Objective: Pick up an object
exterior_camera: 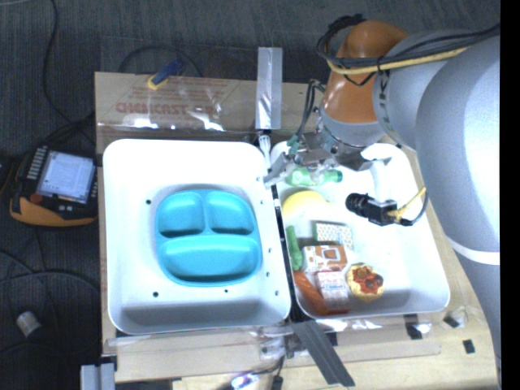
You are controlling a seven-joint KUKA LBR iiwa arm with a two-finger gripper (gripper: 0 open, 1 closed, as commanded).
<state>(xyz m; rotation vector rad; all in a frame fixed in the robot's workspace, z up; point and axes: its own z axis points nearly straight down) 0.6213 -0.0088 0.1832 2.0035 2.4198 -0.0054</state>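
Target objects: we see a heap of small things in the right white shallow bin (pixel 422 287): a round pale-yellow ball-like object (pixel 302 202), a green translucent piece (pixel 313 177) just behind it, a few small printed boxes in red, white and orange (pixel 327 268), a slim green stick (pixel 291 242) along the left wall, and a small round yellow toy with red spots (pixel 365 279) near the front.
Claw: the claw (pixel 305 159) sits low over the far left corner of that bin, right above the green piece and close to the yellow ball; we cannot tell whether it is wide or narrow, and we see nothing clearly held.
Arm: the grey arm with the orange band (pixel 361 71) reaches in from the right, with a small black camera-like part (pixel 370 205) hanging beside the wrist.
Step in hand: we judge this to be the reach down onto a thing in the back corner, with no lift made yet.
Next move: we think it calls for closing on the green piece or the ball, then rising straight so the bin wall is not struck.
Surroundings: the left white bin (pixel 122 218) holds a blue plastic divided tray (pixel 209 234); both bins stand on the desk (pixel 130 96).
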